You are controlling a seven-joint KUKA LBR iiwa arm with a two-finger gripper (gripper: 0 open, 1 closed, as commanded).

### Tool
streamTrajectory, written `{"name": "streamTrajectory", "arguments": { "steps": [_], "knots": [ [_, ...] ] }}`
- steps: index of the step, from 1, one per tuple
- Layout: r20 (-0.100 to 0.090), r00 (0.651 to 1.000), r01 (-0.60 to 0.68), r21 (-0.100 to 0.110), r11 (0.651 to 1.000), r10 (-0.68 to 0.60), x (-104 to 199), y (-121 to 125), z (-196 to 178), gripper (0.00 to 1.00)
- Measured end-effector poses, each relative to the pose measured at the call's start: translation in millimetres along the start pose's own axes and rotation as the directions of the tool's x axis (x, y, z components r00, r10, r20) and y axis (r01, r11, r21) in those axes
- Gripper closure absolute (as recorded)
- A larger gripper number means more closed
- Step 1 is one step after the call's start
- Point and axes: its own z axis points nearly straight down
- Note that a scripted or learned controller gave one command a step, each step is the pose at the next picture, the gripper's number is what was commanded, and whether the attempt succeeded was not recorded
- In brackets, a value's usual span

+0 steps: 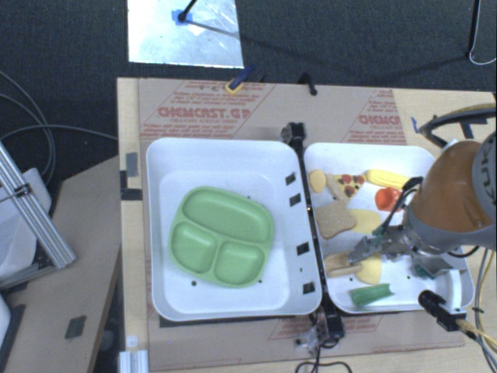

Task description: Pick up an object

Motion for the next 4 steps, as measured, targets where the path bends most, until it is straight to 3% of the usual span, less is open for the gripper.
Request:
{"name": "streamTrajectory", "arguments": {
  "steps": [1, 2, 3, 4],
  "knots": [
    [0.0, 1.0, 0.001, -0.009, 1.0, -0.001, -21.5, 13.7, 14.5, 0.0],
    [0.001, 1.0, 0.001, -0.019, 1.0, -0.001, -20.6, 16.6, 1.6, 1.0],
    [0.0, 1.0, 0.015, -0.016, 1.0, -0.015, 83.2, 32.6, -87.7, 1.0],
    [0.001, 1.0, 0.008, -0.01, 1.0, -0.008, 118.4, 2.7, -137.2, 1.0]
  ]
}}
